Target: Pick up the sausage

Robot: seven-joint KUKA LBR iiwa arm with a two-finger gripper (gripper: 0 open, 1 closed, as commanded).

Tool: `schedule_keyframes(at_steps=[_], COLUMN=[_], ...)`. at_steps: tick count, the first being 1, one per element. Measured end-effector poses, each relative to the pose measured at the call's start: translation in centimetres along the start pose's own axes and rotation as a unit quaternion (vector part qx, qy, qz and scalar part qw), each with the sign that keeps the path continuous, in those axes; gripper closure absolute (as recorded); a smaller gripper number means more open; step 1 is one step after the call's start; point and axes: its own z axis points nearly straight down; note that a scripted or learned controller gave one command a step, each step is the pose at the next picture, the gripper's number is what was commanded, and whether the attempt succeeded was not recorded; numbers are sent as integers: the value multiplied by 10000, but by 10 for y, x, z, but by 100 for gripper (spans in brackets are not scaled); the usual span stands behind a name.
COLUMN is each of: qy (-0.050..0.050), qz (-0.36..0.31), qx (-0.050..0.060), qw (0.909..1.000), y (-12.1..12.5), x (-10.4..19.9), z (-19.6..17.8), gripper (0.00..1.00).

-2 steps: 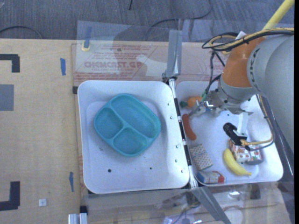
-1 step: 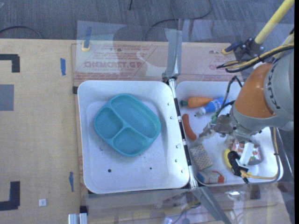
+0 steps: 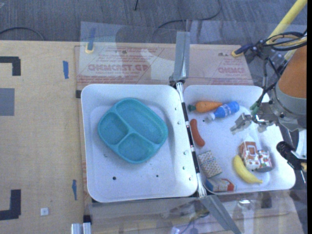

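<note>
The sausage (image 3: 196,132) is a small reddish-brown link lying lengthwise at the left edge of the right bin (image 3: 280,179), close to the divider. My gripper (image 3: 241,123) hangs over the middle of that bin, to the right of the sausage and well apart from it. Its fingers (image 3: 237,126) look open with nothing between them. The grey arm with its orange band (image 3: 295,77) comes in from the right.
An orange carrot (image 3: 207,106) and a blue bottle (image 3: 225,109) lie just behind the sausage. A banana (image 3: 245,170), a red and white box (image 3: 254,156), a patterned block (image 3: 210,163) and a packet (image 3: 220,184) sit toward the front. A teal divided plate (image 3: 132,129) rests in the left bin (image 3: 97,179).
</note>
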Motion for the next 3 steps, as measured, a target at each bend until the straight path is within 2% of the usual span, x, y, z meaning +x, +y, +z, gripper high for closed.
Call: schedule_keyframes(at_steps=[1,2,3], qy=[-7,-7,7], qz=[6,7,-158], qx=[-17,-16,10], qw=[10000,10000,9999], y=[1,1,38], x=[-1,-1,34], z=[-10,-10,73], gripper=[100,0,0])
